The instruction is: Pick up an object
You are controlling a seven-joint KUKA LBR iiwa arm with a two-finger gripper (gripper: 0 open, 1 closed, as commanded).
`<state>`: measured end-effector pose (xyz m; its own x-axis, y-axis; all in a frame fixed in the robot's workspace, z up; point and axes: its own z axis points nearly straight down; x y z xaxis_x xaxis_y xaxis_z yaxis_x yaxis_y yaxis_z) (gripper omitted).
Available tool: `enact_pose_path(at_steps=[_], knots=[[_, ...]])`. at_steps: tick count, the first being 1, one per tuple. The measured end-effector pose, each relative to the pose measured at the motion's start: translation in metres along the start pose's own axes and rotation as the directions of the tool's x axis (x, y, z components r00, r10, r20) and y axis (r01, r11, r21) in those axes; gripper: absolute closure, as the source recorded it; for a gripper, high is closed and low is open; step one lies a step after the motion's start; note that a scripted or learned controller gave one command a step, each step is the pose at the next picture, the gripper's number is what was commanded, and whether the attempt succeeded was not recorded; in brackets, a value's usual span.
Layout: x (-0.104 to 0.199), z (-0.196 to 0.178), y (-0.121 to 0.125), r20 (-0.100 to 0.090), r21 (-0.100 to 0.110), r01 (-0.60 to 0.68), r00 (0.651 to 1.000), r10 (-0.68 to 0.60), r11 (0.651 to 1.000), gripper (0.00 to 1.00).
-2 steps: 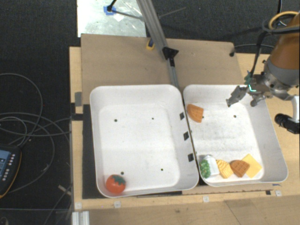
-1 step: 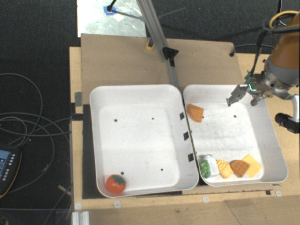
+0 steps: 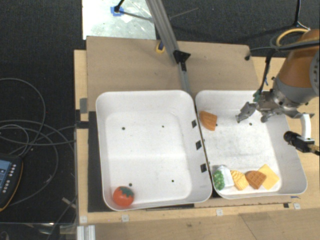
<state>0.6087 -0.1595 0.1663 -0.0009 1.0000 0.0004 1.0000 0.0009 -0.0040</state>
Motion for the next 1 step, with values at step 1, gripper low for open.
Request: enact_pose_path(at_steps=[1], knots=[[-0.0036,0.0620,0.0002,0.000,0.000,0.000,1.000,0.000,1.000,0.00]])
